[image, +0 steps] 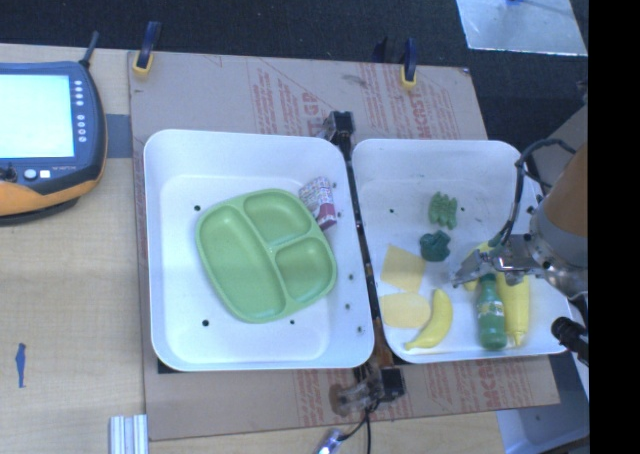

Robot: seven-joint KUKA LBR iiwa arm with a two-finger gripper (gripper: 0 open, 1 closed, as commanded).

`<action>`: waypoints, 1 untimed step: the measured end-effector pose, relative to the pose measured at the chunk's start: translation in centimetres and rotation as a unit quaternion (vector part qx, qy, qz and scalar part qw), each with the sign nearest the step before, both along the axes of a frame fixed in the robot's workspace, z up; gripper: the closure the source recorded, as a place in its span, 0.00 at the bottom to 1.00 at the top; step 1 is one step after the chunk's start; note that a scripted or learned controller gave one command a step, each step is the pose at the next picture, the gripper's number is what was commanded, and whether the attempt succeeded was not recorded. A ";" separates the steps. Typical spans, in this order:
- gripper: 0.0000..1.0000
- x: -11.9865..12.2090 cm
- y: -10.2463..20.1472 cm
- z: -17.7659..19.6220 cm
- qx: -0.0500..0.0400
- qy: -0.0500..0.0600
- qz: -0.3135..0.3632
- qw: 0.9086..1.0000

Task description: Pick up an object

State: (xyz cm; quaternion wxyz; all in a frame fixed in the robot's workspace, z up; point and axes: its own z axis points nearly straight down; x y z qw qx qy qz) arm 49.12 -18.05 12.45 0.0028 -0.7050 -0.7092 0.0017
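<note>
White bins, two, side by side on the table (70,342). We go left to right.

Far left: a pendant (45,137) with a lit screen, orange underside, well apart from the bins.

Left bin (165,242): a green tray (265,254) with three compartments, lying at a tilt. Just beside its upper right corner, a small can (320,202) against the bin's right wall.

Right bin (400,157): two yellow slices (404,287), one above the other, at the left side; a banana (434,322) just beside the lower slice, curving up to the right. Above these, a pale green toy (443,209) and a darker green one (434,245), near each other. Further right, a green bottle (490,314) and a corn cob (514,307), touching, both with their long axes running up and down the view.

The gripper (483,264) comes in from the right and hangs over the bottle's top end. We judge the bottle or the cob the nearest candidates: both lie just below the fingers in the view, long axes pointing away toward the bin's near wall. The darker green toy lies just to the left.

Fingers: metal parts show, but we cannot tell whether they stand apart or together, nor whether they touch the bottle. Nothing seen between them. Pick not yet made, in our judgement.
</note>
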 end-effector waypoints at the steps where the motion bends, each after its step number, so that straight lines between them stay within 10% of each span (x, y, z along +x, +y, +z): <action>1: 0.00 5.3 5.3 -3.3 -0.001 -0.001 0.001 1.000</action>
